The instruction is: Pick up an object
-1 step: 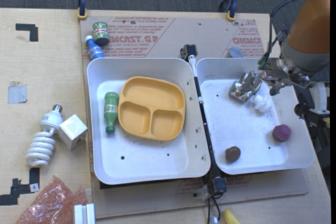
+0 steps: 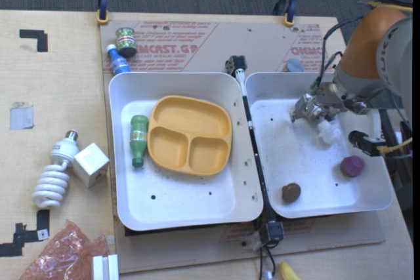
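My gripper (image 2: 307, 109) hangs low over the upper middle of the right bin (image 2: 275, 141), its metal head pointing left. Just to its lower right a small whitish, crumpled-looking object (image 2: 328, 132) lies on the bin floor, partly under the wrist. A purple rounded object (image 2: 352, 166) sits near the right wall. Close to the front edge rests a brown ball-like object (image 2: 291, 192). Nothing is visibly held by the gripper.
The left bin (image 2: 177, 206) holds a yellow divided plate (image 2: 190, 135) and a green bottle (image 2: 138, 140) beside it. Outside the bins lie a spiral light bulb (image 2: 55, 170), a white cube (image 2: 91, 164), a small blue bottle (image 2: 119, 62) and a green can (image 2: 125, 39).
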Robot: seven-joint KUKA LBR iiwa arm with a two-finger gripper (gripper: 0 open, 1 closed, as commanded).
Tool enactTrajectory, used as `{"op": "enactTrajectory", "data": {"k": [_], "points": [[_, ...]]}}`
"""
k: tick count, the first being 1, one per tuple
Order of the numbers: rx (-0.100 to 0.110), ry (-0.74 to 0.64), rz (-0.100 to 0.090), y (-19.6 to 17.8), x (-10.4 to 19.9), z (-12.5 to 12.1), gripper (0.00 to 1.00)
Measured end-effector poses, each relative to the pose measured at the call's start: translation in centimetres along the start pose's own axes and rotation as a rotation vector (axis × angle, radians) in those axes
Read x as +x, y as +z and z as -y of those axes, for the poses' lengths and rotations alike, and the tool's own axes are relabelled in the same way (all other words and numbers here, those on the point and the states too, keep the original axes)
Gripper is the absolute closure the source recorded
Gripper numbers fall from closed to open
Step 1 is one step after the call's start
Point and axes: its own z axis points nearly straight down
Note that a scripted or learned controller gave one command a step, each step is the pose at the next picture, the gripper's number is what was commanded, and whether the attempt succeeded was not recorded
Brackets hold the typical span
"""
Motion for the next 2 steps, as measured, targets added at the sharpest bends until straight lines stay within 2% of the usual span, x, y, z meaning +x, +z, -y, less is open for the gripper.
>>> {"op": "enactTrajectory", "data": {"k": [1,2], "points": [[-0.002,0.002,0.001,-1.03,-0.07,-0.05,1.00],[-0.002,0.002,0.001,-1.03,-0.07,-0.04,0.00]]}}
